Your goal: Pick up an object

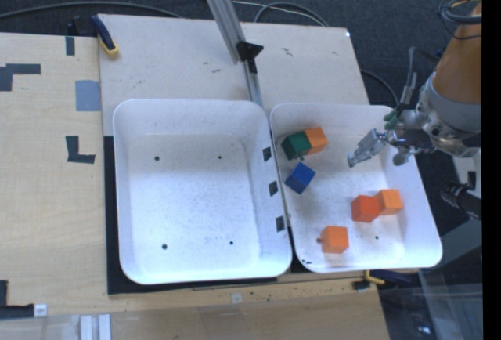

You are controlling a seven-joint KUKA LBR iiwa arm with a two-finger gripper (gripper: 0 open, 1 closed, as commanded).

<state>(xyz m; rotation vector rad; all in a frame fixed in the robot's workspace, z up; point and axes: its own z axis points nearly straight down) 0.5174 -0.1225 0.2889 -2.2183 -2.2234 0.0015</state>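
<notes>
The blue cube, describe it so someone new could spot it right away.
Look in the right white bin, along its left wall. The blue cube sits alone just below the touching green cube and orange cube; it is the one blue block there.

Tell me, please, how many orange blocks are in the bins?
4, all in the right bin: one against the green block, two touching near the right wall, one near the front.

Light: bright, even, from overhead
Shadows: soft, short beside the blocks (366,207)
Focus: slightly soft, grainy
</notes>
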